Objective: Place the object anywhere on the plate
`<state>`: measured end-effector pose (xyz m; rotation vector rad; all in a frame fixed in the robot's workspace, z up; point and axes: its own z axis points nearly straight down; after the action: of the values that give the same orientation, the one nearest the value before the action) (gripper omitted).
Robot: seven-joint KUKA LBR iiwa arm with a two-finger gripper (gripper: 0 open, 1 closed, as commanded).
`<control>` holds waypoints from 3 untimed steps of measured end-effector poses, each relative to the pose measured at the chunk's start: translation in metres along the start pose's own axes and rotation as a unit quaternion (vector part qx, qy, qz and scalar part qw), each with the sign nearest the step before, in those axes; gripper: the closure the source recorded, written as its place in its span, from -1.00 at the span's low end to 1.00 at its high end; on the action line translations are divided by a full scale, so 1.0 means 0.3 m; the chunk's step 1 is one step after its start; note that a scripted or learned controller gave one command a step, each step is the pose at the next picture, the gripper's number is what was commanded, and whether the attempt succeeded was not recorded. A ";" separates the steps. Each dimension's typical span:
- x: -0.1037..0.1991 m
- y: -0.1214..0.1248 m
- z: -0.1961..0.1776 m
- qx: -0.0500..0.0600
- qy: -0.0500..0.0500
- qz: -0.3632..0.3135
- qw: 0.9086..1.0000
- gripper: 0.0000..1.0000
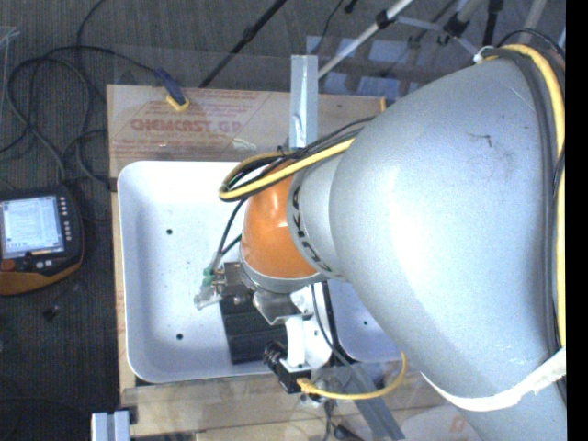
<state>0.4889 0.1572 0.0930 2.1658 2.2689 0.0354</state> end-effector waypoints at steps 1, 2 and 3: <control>-0.001 0.000 0.000 0.000 0.000 0.000 1.000 -1.00; -0.001 0.000 0.000 0.000 0.000 0.000 1.000 -1.00; -0.001 0.000 0.000 0.000 0.000 0.000 1.000 -1.00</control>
<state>0.4888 0.1569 0.0928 2.1660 2.2683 0.0344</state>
